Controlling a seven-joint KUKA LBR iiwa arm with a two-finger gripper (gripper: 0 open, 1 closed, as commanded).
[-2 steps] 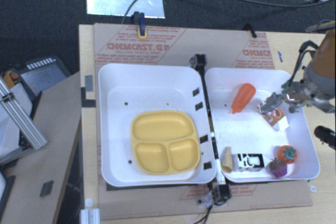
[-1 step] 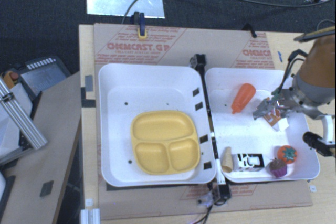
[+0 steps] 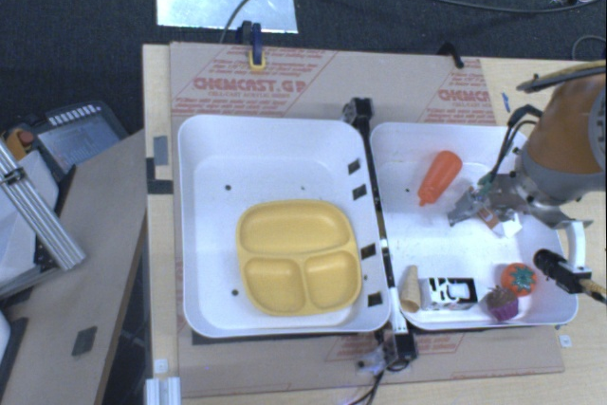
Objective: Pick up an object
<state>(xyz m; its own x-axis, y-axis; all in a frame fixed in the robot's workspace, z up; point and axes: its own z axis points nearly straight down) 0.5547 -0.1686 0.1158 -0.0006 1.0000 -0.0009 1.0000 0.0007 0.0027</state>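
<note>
- Reaching in from the right, the grey arm with its orange band (image 3: 569,123) hangs over the right bin (image 3: 398,204), and the gripper (image 3: 479,204) sits low above the bin floor near its right wall
- Whether the jaws are released or clenched on anything cannot be told from this slant; something small and pale with a reddish patch (image 3: 495,220) lies right at the tool, but it is not clear that it sits between the jaws
- Loose candidates lie in the right bin: an orange carrot-shaped toy (image 3: 439,177) just left of the gripper, apart from it, a tomato-like toy (image 3: 518,279) and a purple piece (image 3: 503,303) near the front right corner, an ice-cream cone toy (image 3: 410,288) and a black-and-white item (image 3: 451,291) along the front wall
- The left bin (image 3: 204,204) holds a yellow divided tray (image 3: 296,253), well apart from the arm
- By my reading nothing is lifted yet: a secure grasp and the raise are left to do
</note>
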